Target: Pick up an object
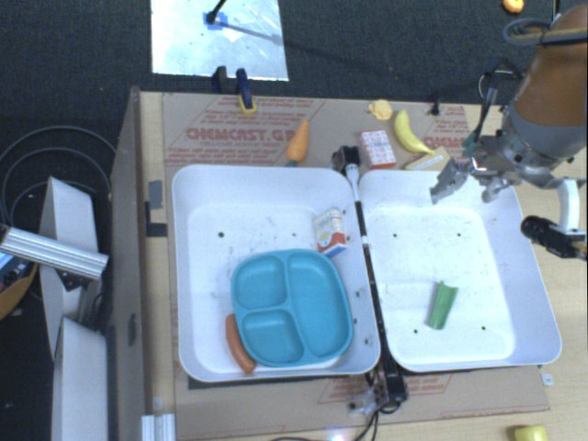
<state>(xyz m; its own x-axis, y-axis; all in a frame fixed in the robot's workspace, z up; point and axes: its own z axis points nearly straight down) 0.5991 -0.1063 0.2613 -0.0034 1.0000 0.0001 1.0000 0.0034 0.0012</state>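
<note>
With its fingers spread and empty, the gripper (469,180) at the right bin's (528,274) far edge should descend squarely over the green stick (442,304).

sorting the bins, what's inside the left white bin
A blue divided plastic plate, an orange sausage-shaped toy and a small carton. Anything under the plate is hidden.

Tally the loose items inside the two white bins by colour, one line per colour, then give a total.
Blue: 1, the divided plate in the left bin.
Orange: 1, the sausage beside the plate.
White with red: 1, the small carton above the plate.
Green: 1, the green piece in the right bin.
Total: 4
</note>
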